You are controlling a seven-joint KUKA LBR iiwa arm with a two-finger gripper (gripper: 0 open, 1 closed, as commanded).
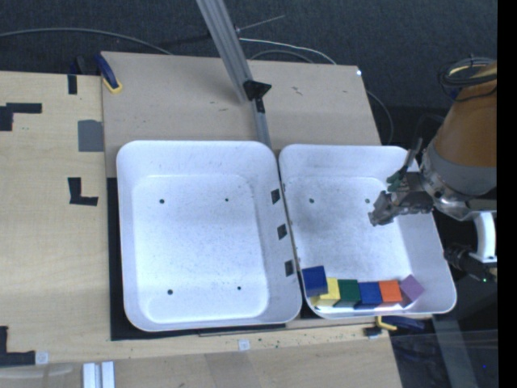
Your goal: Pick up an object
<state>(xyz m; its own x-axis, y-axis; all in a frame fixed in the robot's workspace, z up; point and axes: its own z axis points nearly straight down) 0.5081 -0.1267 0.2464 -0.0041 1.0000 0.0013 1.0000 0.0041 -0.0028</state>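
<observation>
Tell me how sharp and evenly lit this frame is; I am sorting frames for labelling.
In the camera view, light is soft and even, with no hard shadows or glare on the left bin; the coloured blocks along the right bin's near wall read clearly though slightly soft; the hand is dark and smeared, its detail lost.

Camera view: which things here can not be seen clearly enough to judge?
- Gripper: dark and small over the right bin; whether it holds anything cannot be told.
- Arm: cut off by the view's right side.
- Yellow block: mostly covered by the blue block on top of it and the green block beside it.
- Blue-handled tool: partly hidden behind the right bin's near rim.
</observation>
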